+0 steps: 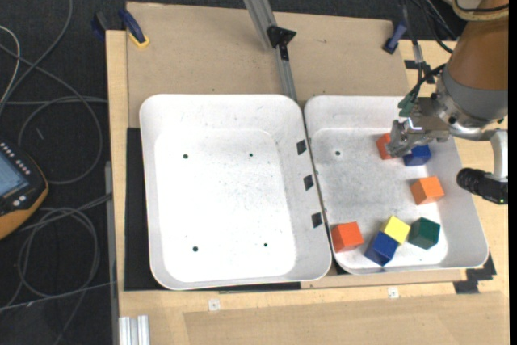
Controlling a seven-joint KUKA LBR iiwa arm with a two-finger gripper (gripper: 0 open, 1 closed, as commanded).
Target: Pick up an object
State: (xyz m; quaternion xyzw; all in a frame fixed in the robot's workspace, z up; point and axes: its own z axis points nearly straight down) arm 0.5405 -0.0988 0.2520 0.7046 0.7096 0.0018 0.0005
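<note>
A grey robot arm with an orange band reaches over the right bin [477,254], its gripper [401,143] low at the bin's far end; whether its fingers are apart or together cannot be told. The left bin [157,125] lies well to the gripper's left. A red block [384,146] touches the gripper's left side, a blue block [417,156] just right. Nearer the camera sit an orange block [426,190], another orange block [347,235], a green block [424,233], a yellow block [396,229] and a second blue block [380,247].

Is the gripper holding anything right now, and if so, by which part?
Cannot be told. The gripper is down in the right bin between a red block and a blue block, but no block shows between its fingers.
</note>
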